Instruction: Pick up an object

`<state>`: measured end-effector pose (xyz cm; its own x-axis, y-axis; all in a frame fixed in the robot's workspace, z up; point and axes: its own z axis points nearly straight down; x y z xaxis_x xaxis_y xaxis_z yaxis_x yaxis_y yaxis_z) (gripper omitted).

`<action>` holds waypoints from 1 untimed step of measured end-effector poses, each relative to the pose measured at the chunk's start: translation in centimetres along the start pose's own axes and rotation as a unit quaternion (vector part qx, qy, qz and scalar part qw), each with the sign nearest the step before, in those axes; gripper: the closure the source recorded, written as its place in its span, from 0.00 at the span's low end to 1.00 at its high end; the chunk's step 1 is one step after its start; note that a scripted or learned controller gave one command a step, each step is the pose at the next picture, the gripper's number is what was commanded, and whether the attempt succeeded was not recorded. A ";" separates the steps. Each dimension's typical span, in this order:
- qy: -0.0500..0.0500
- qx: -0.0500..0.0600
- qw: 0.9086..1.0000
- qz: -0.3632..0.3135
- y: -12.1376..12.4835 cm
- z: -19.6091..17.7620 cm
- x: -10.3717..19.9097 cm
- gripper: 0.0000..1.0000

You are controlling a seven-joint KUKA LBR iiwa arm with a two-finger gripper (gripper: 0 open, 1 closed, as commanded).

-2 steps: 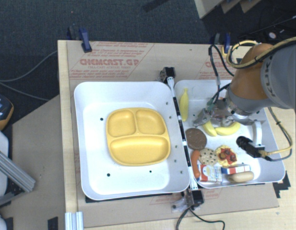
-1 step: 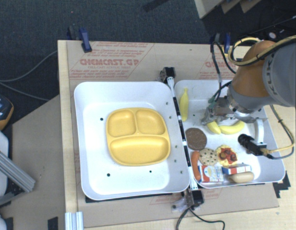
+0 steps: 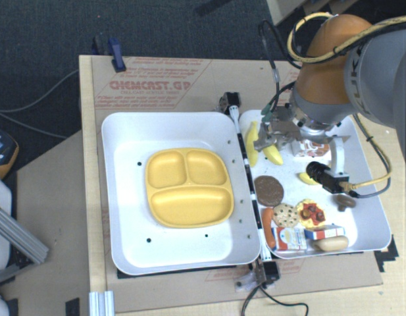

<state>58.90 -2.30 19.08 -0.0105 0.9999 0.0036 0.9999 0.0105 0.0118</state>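
Observation:
My gripper (image 3: 276, 139) hangs low over the upper left part of the right bin (image 3: 376, 210), directly above two yellow bananas. One banana (image 3: 252, 142) lies along the bin's left wall. The other banana (image 3: 274, 155) pokes out just below the gripper. I cannot see whether anything is held. Below them lie a brown round disc (image 3: 268, 190), a chocolate chip cookie (image 3: 285, 214) and a pizza slice (image 3: 312, 212).
The left bin (image 3: 124, 176) holds a yellow divided plate (image 3: 188, 187). Along the right bin's front edge lie an orange sausage (image 3: 268, 228), a small carton (image 3: 291, 237) and a bread roll (image 3: 331, 243). A red and white item (image 3: 313, 150) and a yellow piece (image 3: 306, 177) lie right of the gripper.

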 end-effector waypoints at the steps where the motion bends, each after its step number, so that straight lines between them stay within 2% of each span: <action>1: -0.001 0.007 1.000 0.004 -3.9 -2.2 2.1 1.00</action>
